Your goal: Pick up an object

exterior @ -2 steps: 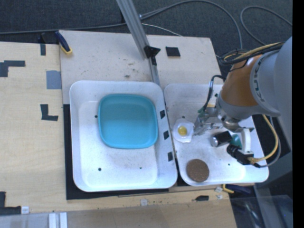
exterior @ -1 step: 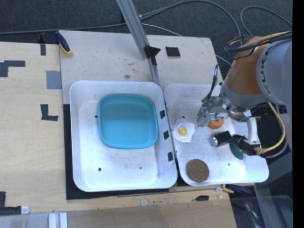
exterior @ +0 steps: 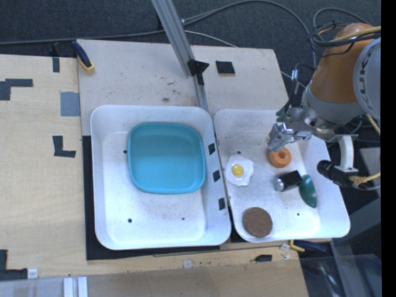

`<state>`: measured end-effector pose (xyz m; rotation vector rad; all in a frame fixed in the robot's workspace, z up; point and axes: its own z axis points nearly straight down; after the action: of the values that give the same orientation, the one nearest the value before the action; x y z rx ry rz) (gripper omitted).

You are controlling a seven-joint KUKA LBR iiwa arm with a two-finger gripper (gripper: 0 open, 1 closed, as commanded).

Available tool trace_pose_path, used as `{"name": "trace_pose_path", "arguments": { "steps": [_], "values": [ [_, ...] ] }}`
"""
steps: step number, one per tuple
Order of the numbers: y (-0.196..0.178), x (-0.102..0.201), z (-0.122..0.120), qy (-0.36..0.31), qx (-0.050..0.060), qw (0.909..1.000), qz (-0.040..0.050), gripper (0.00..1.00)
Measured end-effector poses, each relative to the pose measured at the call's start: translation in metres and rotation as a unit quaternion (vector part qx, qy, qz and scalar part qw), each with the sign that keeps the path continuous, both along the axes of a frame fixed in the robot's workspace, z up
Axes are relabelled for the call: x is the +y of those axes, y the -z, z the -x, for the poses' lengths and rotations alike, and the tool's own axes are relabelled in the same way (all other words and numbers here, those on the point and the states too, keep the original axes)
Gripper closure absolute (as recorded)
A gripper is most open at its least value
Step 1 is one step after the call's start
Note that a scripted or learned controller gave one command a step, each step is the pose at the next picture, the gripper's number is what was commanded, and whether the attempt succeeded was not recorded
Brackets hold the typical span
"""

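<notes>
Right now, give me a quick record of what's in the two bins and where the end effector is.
left bin: teal plate
right bin: fried egg toy, orange ring, brown disc, small dark cylinder, green piece
end effector: over the right bin, just above the orange ring
held object: none visible between its fingers

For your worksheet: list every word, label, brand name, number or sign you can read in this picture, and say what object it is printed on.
None can be read. The blue plate, fried egg, orange ring, brown disc and both white bins carry no visible text. The black patches on the bench are blank tape.
</notes>
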<state>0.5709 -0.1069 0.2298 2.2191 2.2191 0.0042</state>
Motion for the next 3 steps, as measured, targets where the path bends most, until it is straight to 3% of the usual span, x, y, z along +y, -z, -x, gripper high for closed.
{"name": "trace_pose_path", "arguments": {
  "steps": [1,3],
  "values": [
    [-0.037,0.0,-0.001,0.0,0.001,1.0,0.0,1.0],
    [-0.039,0.099,-0.03,-0.002,0.002,1.0,-0.0006,1.0]
  ]
}}
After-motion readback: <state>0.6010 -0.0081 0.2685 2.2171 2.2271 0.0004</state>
